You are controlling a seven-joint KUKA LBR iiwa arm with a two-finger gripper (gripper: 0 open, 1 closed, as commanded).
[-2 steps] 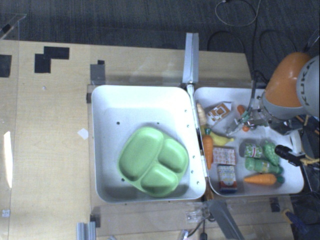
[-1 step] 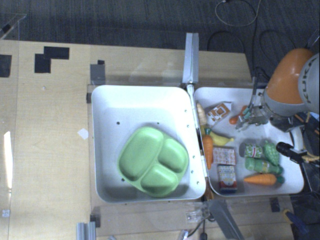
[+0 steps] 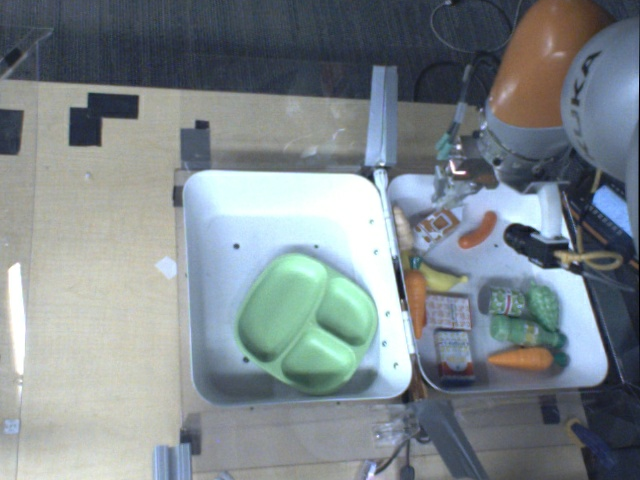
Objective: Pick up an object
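The arm (image 3: 560, 78) reaches in from 2 o'clock; its hand (image 3: 452, 183), grip state unclear, hangs over the right bin (image 3: 590, 363). Two carrots (image 3: 520, 360), one sausage (image 3: 477, 230), one green plate (image 3: 307, 323) at 7 o'clock.

Bright, even light; slightly soft img.

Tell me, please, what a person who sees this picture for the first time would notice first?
The big green divided plate stands out most, lying slightly askew in the left bin. Next comes the orange band of the arm at the upper right, reaching over the right bin. That bin holds a crowd of small toy foods, among them a carrot near its front and a banana.
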